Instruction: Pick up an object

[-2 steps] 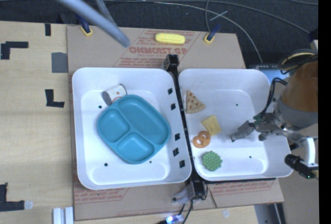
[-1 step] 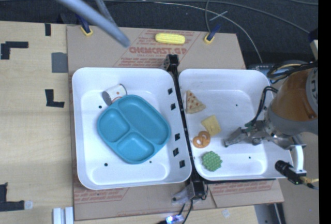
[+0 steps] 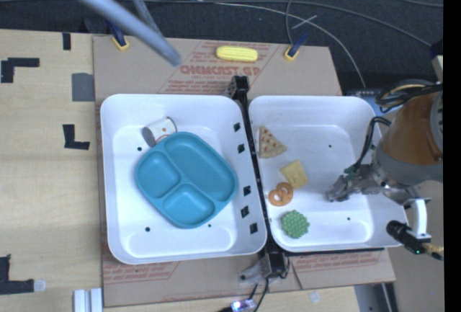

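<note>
The right bin (image 3: 317,112) holds a pizza slice toy (image 3: 269,143), a pale yellow cheese wedge (image 3: 294,174), a small orange pretzel-like ring (image 3: 281,194) and a green bumpy toy (image 3: 294,223). My gripper (image 3: 338,192) sits low over the right bin's floor, right of the cheese and the ring and apart from both. The grey arm with its orange band (image 3: 414,141) reaches in behind it from the right. Nothing shows in the gripper.
The left bin (image 3: 122,112) holds a blue divided plate (image 3: 186,178) and a small tipped cup (image 3: 158,132). A yellow toy (image 3: 236,53) lies on the cardboard behind the bins. Black clips (image 3: 247,159) run along the divider between the bins. Cables trail at the back right.
</note>
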Controlling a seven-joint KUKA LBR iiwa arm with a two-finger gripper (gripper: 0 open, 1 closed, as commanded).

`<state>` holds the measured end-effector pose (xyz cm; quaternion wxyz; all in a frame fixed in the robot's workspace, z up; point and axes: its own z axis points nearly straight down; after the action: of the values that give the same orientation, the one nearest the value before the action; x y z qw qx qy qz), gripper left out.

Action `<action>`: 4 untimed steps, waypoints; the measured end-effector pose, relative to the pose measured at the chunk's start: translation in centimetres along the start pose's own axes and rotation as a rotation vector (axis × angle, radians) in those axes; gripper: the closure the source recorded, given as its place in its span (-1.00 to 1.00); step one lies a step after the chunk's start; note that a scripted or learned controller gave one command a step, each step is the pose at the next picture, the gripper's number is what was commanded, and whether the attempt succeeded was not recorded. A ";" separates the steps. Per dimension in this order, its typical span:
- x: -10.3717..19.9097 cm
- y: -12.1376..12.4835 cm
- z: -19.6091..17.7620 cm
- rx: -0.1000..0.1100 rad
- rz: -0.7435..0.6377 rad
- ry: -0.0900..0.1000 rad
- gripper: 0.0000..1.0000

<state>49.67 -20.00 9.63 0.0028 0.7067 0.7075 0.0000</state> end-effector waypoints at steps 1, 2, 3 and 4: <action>-0.2 -0.9 -5.1 0.001 0.001 0.003 1.00; -0.9 -0.9 -11.2 -0.001 0.000 0.001 1.00; -0.4 -0.3 -17.3 -0.002 -0.001 0.001 1.00; 5.4 0.4 -17.4 0.004 -0.006 0.005 1.00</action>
<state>50.04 -14.55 27.04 -0.0003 0.7046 0.7096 0.0005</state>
